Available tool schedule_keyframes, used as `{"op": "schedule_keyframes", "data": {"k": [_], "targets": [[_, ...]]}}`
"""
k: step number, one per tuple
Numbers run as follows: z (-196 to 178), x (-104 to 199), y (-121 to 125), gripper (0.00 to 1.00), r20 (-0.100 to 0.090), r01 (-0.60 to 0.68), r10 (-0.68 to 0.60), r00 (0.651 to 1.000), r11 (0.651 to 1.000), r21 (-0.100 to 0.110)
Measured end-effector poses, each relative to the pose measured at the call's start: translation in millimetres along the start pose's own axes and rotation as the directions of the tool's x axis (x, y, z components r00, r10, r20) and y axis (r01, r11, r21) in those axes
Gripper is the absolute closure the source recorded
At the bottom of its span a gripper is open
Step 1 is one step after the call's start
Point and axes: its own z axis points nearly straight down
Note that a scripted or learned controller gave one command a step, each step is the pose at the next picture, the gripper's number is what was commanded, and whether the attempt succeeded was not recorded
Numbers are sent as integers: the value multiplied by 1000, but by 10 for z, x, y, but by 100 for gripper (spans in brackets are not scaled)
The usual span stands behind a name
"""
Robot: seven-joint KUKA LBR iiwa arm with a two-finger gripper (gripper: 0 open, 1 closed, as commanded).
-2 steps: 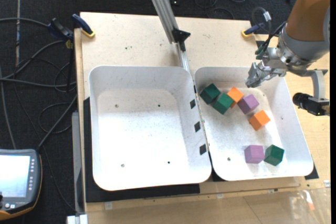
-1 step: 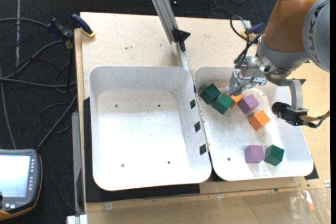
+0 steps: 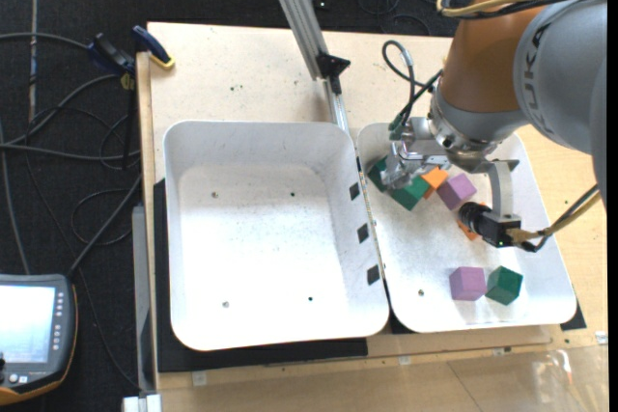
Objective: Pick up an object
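My gripper [image 3: 404, 167] hangs low over the far left part of the right bin [image 3: 425, 309], under the grey and orange arm. Right below it lies a cluster of blocks: a green block [image 3: 411, 194], a darker green one [image 3: 378, 174] by the bin wall, an orange block [image 3: 435, 177] and a purple block [image 3: 456, 190]. The gripper is touching or just above the green block; its body hides the contact. A purple cube [image 3: 467, 283] and a green cube [image 3: 504, 286] sit side by side near the bin's front right.
The left bin [image 3: 176, 142] stands beside the right one, the two sharing a middle wall. A small orange piece [image 3: 469, 223] lies by a black cable fitting [image 3: 494, 229]. A slanted metal rail [image 3: 294, 0] reaches in from the back.
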Motion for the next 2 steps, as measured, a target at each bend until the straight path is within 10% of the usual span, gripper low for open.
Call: {"op": "schedule_keyframes", "data": {"k": [2], "targets": [[-117, 1039, -70, 100, 0, 0, 0, 1000, 1000, -2]]}}
